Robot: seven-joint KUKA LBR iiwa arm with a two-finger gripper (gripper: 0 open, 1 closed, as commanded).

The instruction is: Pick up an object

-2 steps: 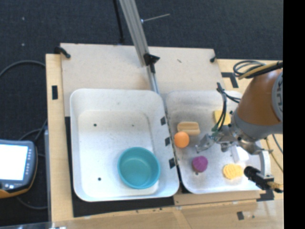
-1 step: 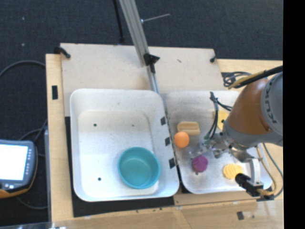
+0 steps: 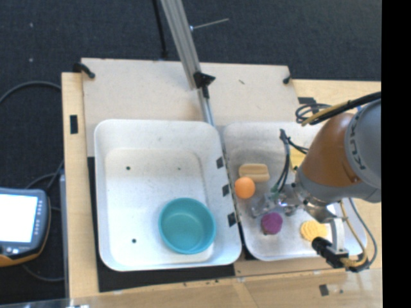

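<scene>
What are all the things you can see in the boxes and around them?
Bowl: one, teal, left bin, near front.
Block: one, tan, right bin.
Ball: one, orange, right bin, just below the block.
Purple thing: one, right bin, under the hand.
Yellow thing: one, right bin, front right.
Bins: two, white, side by side.
Metal pole: one, grey, behind the bins.
Screen: one, far left.
Arm: one, grey and orange, from the right.
Hand: one, over the right bin.

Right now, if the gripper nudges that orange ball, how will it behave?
The orange ball looks round and smooth, so it probably rolls away. It sits against the wooden block, which may stop it on that side. It seems small, likely light.
</scene>
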